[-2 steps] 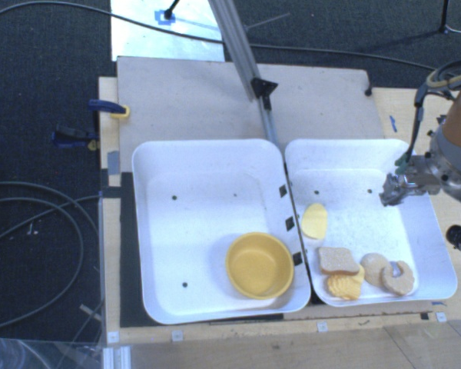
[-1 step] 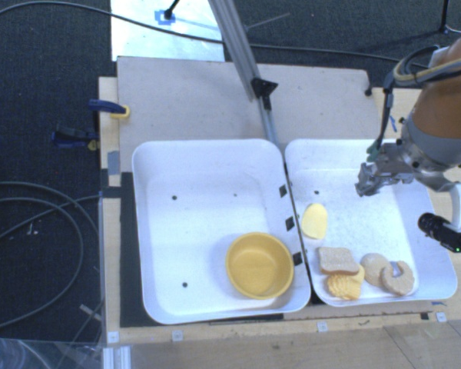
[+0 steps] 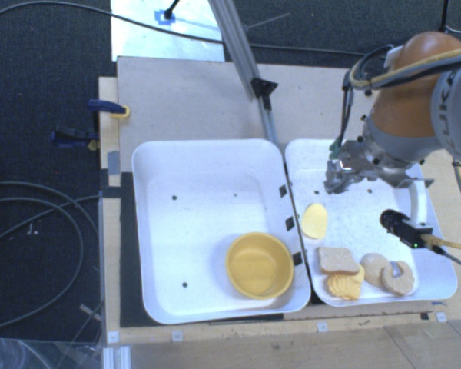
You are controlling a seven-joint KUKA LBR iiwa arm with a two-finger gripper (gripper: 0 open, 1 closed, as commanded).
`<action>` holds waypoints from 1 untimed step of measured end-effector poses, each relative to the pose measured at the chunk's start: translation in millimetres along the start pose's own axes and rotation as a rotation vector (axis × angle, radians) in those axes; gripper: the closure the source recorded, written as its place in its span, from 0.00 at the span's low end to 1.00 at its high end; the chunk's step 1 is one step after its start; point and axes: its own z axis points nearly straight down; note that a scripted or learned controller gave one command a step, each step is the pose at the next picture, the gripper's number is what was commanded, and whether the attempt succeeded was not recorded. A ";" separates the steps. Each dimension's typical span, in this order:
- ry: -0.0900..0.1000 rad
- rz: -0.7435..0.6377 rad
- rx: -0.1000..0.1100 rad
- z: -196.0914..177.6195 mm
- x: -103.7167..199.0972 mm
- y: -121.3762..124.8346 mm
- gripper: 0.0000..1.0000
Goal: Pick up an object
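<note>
My gripper [image 3: 336,180] hangs over the back left part of the right bin [image 3: 438,283], its tips pointing down, with nothing seen between them. In front of it a pale yellow flat piece [image 3: 315,221] lies by the bin's left wall. Along the front of this bin lie a slice of toast [image 3: 338,260], a ridged yellow chip [image 3: 343,285] and two round beige cookies [image 3: 389,274]. A yellow bowl [image 3: 259,264] sits upright in the front right corner of the left bin [image 3: 192,175].
A slanted metal pole [image 3: 238,37] with a black clamp crosses the board behind the bins. A black camera part [image 3: 403,229] on the arm hangs over the right bin. A blue and yellow clamp [image 3: 100,121] grips the board's left edge. Cables lie on the floor at left.
</note>
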 end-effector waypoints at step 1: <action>0.001 -0.001 -0.003 -5.1 53.3 20.2 1.00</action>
